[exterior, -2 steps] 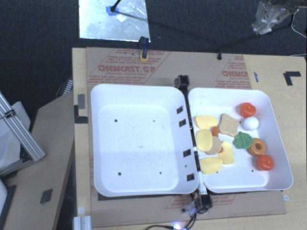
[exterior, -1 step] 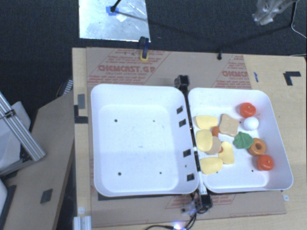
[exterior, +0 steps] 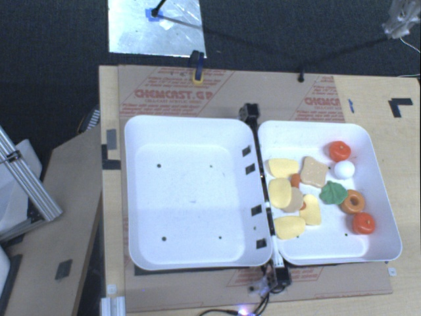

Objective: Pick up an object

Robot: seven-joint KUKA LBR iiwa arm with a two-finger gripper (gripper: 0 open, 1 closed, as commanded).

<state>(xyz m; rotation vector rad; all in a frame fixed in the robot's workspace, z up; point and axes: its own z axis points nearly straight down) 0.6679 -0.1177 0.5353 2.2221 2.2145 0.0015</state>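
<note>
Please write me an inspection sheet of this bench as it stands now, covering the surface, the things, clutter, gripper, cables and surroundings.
Surface: wooden bench under printed cardboard, bearing the left bin and the right bin side by side.
Job's things: toy food in the right bin, including bread slice, two tomatoes, egg, doughnut, green leaf, yellow pieces.
Clutter: yellow clamp on the far edge.
Grippers: nothing seen.
Cables: black cable across the floor.
Surroundings: dark carpet, shiny sheet, metal rail.

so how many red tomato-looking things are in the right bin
2: one tomato near the far right corner, another tomato near the front right, beside the donut. None seem hidden.
</note>
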